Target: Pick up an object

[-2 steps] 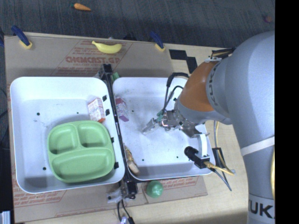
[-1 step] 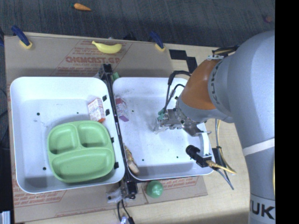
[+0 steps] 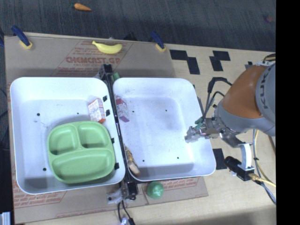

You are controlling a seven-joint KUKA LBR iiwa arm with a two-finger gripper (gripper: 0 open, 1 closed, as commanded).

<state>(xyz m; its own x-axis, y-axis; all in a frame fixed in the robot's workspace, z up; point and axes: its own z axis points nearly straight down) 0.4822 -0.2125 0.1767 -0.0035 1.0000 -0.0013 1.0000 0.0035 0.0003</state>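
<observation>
- The left bin (image 3: pixel 28 125) holds a green divided tray (image 3: pixel 82 150) lying flat toward its front, and a small red-and-white packet (image 3: pixel 96 109) sits just behind the tray near the bin's right wall; both look like candidates for a pick.
- Behind the bins, a yellow banana (image 3: pixel 108 47) lies on the cardboard sheet (image 3: pixel 70 60), outside either bin and so probably out of play.
- Black clips (image 3: pixel 107 72) at the seam seem to hold the two bins together.
- The right bin (image 3: pixel 159 121) has another small red-and-white packet (image 3: pixel 121 109) tucked against its left wall, and a tan object (image 3: pixel 131 164) in its front-left corner, too small to name.
- A green ball (image 3: pixel 155 189) rests on the cardboard just in front of the right bin.
- The gripper (image 3: pixel 193 134) hangs over the right bin's right edge, well apart from every object; whether its jaws stand wide or narrow I cannot tell.
- In my judgement the pick has not been made, and the nearest targets lie across the bin at its left wall.
</observation>
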